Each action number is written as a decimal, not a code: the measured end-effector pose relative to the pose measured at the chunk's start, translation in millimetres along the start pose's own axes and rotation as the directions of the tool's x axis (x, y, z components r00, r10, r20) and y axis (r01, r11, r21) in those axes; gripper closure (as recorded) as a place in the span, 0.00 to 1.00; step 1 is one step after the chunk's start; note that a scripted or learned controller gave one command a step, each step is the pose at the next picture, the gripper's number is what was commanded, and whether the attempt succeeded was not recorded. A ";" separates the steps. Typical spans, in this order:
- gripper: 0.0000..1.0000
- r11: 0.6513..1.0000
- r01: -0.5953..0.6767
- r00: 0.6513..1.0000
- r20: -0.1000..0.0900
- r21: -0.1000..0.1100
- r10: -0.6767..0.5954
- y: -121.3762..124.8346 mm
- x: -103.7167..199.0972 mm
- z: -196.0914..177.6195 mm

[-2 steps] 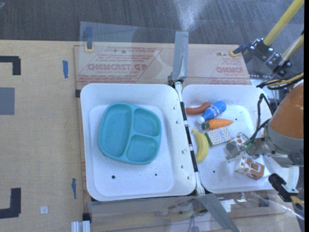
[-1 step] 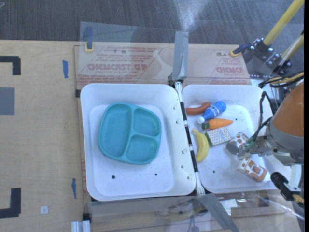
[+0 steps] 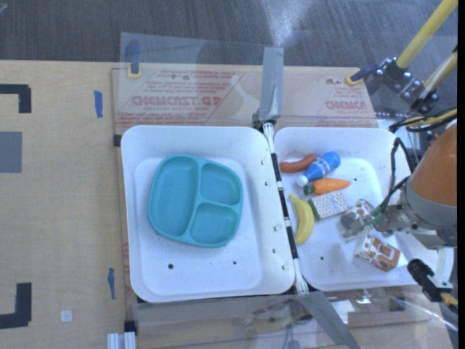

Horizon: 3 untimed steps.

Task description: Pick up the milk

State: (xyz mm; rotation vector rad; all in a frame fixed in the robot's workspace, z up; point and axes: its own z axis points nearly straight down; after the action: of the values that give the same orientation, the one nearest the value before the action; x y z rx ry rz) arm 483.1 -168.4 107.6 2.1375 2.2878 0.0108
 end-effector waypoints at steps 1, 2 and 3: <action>1.00 1.000 -0.002 1.000 0.001 -0.004 0.002 0.8 -1.0 -9.8; 1.00 0.970 0.244 0.970 -0.004 0.008 -0.244 1.6 47.9 -74.9; 1.00 0.999 -0.046 0.999 -0.001 0.011 0.046 71.6 85.8 -138.7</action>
State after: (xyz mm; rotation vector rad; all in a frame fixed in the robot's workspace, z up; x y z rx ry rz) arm 547.0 -77.6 246.9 2.1957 2.2439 -0.0001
